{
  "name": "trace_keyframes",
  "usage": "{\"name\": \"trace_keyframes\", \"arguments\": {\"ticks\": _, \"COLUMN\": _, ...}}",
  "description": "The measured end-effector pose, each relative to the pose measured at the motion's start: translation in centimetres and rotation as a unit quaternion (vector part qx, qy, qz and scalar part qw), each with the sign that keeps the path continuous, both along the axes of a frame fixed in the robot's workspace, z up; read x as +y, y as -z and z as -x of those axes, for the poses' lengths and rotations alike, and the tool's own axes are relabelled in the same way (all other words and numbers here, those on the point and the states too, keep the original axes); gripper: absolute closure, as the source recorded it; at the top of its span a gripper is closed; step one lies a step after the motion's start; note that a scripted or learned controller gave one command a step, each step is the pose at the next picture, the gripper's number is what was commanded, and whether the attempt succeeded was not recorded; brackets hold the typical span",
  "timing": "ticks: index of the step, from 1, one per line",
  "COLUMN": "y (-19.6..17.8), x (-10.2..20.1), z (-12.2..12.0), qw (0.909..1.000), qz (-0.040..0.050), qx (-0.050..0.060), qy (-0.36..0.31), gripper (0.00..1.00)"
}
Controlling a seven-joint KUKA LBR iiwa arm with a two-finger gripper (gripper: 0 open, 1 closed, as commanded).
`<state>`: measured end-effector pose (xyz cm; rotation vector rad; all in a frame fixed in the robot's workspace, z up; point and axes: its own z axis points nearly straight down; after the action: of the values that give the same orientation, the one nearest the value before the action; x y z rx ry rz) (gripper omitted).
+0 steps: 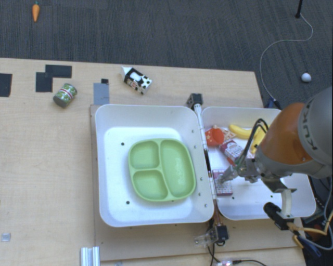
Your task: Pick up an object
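I see the end effector point(227, 175) low in the right bin point(250, 210), reaching toward that bin's nine o'clock side from under the grey arm point(317, 130) with its orange band point(283, 137). I cannot tell whether it is apart, together or clamped on anything (the wrist hides most of it). It sits just over a small flat packet point(223, 188) with pink and white print that lies on the bin floor by the dividing wall.

At about twelve o'clock from the end effector lie the other candidates for picking: a red rounded object point(214, 136), a reddish wrapped packet point(232, 149) just beside it, and a yellow banana point(240, 130) toward the bin's far rim, partly behind a black cable.

At nine o'clock, across the wall, the left bin point(117, 171) holds a pale green three-compartment plate point(162, 170) lying flat near its middle.

Further out on the tabletop point(41, 171), at roughly ten o'clock from the left bin, a green-labelled can point(64, 95) lies on its side, and a black-and-white cow toy point(136, 80) rests near the tabletop's far edge. A small orange carrot shape point(35, 11) sits on the dark floor point(182, 31) at the top left corner, and a white ball point(306, 77) lies on the floor at upper right.
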<state>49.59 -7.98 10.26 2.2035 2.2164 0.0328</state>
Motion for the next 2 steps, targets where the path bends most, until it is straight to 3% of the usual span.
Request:
{"name": "trace_keyframes", "arguments": {"ticks": 1, "y": 1.2, "x": -0.3, "z": 0.3, "qw": 1.0000, "qz": 0.0003, "qx": 0.003, "qy": 0.001, "gripper": 0.00}}
{"name": "trace_keyframes", "arguments": {"ticks": 2, "y": 0.0, "x": -0.2, "z": 0.0, "qw": 1.0000, "qz": -0.0007, "qx": 0.000, "qy": -0.001, "gripper": 1.00}}
